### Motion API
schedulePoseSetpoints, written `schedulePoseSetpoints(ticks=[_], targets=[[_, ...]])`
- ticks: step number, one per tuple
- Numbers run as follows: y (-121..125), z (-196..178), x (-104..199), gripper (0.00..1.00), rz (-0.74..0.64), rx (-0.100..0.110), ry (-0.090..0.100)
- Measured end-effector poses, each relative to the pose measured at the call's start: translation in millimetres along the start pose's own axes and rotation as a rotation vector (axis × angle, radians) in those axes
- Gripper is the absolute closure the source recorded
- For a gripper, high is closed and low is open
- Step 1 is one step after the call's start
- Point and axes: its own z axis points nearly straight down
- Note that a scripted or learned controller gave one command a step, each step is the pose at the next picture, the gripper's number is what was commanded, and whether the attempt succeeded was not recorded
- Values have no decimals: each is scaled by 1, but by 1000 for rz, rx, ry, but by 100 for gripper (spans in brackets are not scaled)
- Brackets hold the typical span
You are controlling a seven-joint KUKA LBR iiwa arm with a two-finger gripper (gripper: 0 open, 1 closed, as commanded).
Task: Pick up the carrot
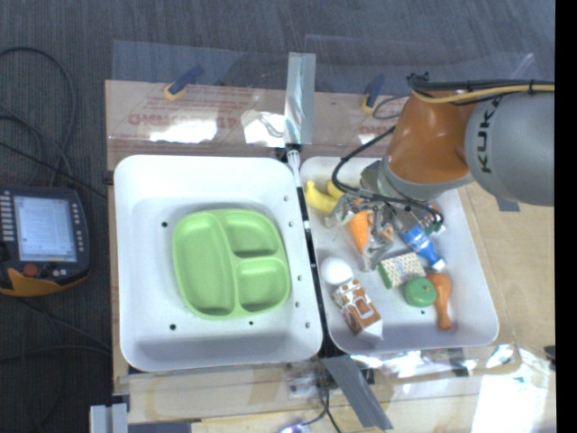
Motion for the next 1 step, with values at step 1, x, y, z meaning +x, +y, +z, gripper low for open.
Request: schedulePoseSetpoints(ticks=[1], targets=[[0,-11,-3,100,0,3,-5]])
